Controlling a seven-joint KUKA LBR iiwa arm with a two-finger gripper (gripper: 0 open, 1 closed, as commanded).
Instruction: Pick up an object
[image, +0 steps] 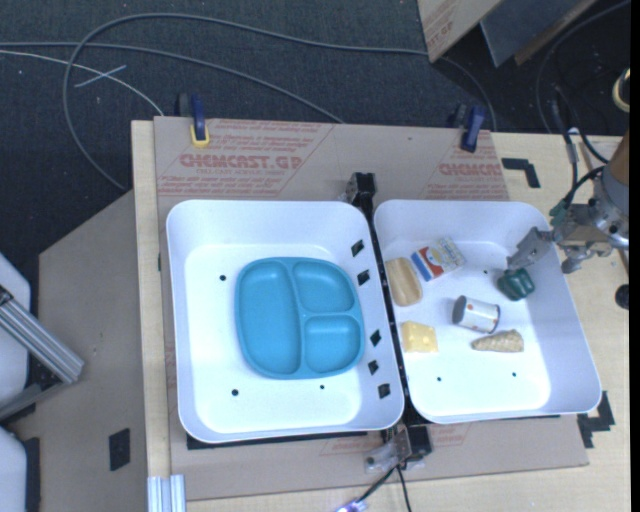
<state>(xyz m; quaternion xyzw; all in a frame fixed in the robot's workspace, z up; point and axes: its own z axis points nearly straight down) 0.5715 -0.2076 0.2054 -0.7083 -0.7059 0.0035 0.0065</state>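
The right bin (560, 385) holds several small items: a tan bread roll (403, 281), a white, red and blue packet (438, 260), a silver can (476, 313) on its side, a yellow cheese wedge (419, 338), a pale cone-shaped piece (498, 342) and a dark green object (517, 287). My gripper (545, 266) hangs over this bin's right side with its fingers spread open. The left fingertip (520, 259) stands just above the green object. Nothing sits between the fingers.
The left bin (200, 240) holds a blue divided plate (300, 316). A black divider (372, 290) runs between the bins. Clamps (199, 118) hold the cardboard base at the back. Cables trail on the dark floor behind.
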